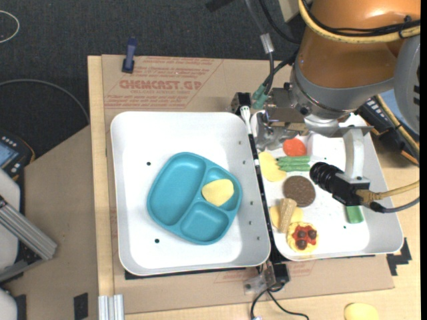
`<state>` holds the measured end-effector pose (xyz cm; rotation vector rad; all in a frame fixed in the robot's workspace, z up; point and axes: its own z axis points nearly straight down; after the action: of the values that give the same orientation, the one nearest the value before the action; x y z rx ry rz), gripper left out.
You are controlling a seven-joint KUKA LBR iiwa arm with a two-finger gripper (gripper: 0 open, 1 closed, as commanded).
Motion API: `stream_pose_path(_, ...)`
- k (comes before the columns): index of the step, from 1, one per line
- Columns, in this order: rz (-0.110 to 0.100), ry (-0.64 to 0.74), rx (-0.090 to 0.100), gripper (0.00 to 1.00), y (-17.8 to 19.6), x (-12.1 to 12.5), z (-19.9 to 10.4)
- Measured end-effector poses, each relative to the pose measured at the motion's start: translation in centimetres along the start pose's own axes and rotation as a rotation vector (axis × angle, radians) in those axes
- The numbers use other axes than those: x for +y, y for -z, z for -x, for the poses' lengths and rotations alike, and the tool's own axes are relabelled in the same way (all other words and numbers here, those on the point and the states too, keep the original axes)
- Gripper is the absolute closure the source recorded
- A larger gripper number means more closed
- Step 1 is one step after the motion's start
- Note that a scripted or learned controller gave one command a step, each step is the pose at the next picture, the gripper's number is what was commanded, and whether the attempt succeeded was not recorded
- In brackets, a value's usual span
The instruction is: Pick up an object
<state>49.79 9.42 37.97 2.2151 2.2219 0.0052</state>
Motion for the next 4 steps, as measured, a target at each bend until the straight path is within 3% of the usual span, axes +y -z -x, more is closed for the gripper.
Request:
stream_pose_path(2, 0.004, 0.003, -0.001, 1.0, 2.0, 0.1, -0.1)
stream_pose_path(3, -0.014, -0.005, -0.001, 1.0, -4.7, 0.1, -0.5)
stream_pose_path(4, -0.004, -0.003, 0.001, 1.0, -3.2, 0.2, -0.5)
